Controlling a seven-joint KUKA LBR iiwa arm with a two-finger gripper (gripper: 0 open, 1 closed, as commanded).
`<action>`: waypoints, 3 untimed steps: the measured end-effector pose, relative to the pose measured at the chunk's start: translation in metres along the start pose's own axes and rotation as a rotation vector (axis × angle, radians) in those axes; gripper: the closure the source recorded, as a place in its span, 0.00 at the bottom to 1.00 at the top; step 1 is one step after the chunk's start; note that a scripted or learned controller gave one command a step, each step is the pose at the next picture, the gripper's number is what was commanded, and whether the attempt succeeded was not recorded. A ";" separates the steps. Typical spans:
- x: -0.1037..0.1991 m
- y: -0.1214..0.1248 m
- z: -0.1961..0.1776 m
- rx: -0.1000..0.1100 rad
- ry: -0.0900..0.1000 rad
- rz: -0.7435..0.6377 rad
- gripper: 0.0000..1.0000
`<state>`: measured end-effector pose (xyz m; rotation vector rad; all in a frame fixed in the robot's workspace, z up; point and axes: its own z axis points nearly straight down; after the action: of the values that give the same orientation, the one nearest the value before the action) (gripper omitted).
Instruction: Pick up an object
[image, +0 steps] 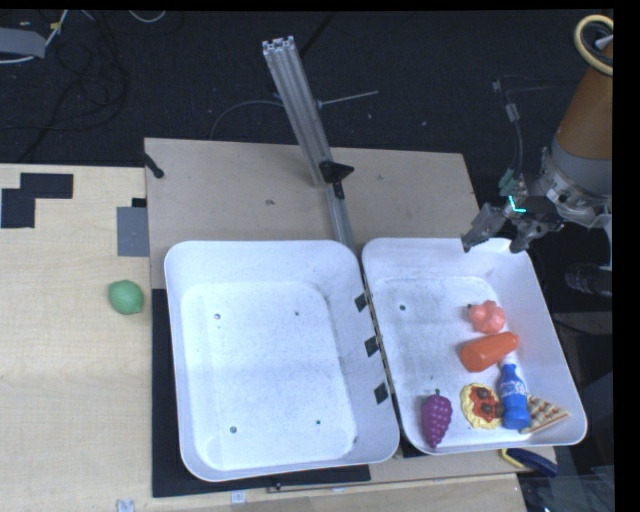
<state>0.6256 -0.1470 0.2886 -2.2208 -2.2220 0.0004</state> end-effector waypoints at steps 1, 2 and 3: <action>0.000 0.000 0.000 0.000 0.000 0.000 0.00; -0.006 0.005 0.059 0.005 0.001 0.000 0.00; -0.010 -0.005 0.109 0.005 0.001 0.000 0.00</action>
<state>0.6206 -0.1565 0.1798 -2.2183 -2.2187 0.0048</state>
